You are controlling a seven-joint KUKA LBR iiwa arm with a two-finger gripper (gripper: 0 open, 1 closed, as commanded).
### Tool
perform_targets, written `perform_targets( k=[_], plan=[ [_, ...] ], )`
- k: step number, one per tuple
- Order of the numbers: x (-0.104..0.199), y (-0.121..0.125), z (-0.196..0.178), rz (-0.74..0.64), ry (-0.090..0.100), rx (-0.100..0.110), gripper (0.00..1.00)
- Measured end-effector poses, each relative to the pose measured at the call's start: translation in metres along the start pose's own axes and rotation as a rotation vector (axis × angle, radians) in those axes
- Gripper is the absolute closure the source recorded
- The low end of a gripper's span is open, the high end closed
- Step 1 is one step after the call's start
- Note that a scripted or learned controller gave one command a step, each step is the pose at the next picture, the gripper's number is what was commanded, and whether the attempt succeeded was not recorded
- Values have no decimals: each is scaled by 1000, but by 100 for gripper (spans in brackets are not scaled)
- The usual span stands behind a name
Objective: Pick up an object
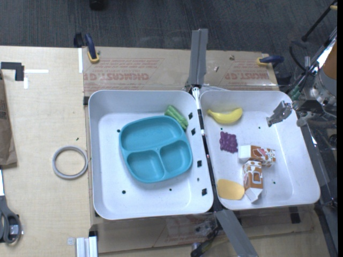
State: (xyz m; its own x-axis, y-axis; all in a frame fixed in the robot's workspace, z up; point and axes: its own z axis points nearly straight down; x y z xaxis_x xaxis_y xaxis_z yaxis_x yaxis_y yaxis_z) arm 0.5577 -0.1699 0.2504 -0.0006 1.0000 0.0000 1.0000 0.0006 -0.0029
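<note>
You see the gripper (280, 113) hanging over the right bin's (300, 143) far right part, jaws slightly spread, pinching nothing. The step is the approach. The banana (225, 115) lies near, to its left; the next move needs a descent centred on one object.

The flat brown cardboard sheet (177, 68) lying behind the two white bins bears red printed lettering in two patches (upside down and mirrored from this camera); the words are too blurred to read with certainty.
</note>
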Motion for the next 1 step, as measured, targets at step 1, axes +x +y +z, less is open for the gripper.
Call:
perform_targets(
  k=[1],
  plan=[
    [46, 67, 100, 40, 0, 0, 0]
  ],
)
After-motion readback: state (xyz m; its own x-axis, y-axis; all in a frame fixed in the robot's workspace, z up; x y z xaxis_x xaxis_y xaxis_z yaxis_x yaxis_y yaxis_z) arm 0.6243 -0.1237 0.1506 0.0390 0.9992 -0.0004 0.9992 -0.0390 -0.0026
